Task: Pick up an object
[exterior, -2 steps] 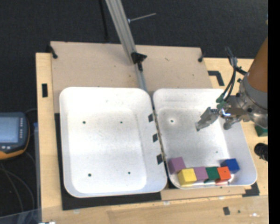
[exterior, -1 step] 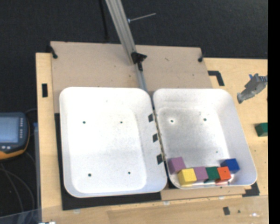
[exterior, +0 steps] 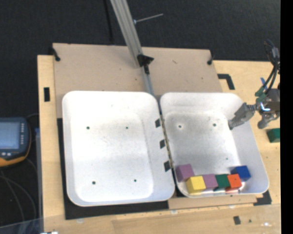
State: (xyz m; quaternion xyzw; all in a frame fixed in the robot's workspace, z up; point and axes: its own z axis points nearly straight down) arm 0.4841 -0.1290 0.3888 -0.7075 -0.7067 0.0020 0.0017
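Note:
Several small blocks lie along the near edge of the right bin (exterior: pixel 244 145): a purple block (exterior: pixel 185 171), a yellow block (exterior: pixel 196 184), a mauve block (exterior: pixel 210 181), a green block (exterior: pixel 221 181), an orange block (exterior: pixel 234 181) and a blue block (exterior: pixel 241 172). My gripper (exterior: pixel 240 116) reaches in from the right and hangs over the bin's far right rim, well away from the blocks. Nothing shows in its grasp.
The left bin (exterior: pixel 112 145) adjoins the right one. A slanted aluminium pole (exterior: pixel 129 28) rises from the far middle of the bench. A green thing (exterior: pixel 274 135) sits on the bench by the right edge. A pendant with a screen (exterior: pixel 7 138) lies off the bench's left side.

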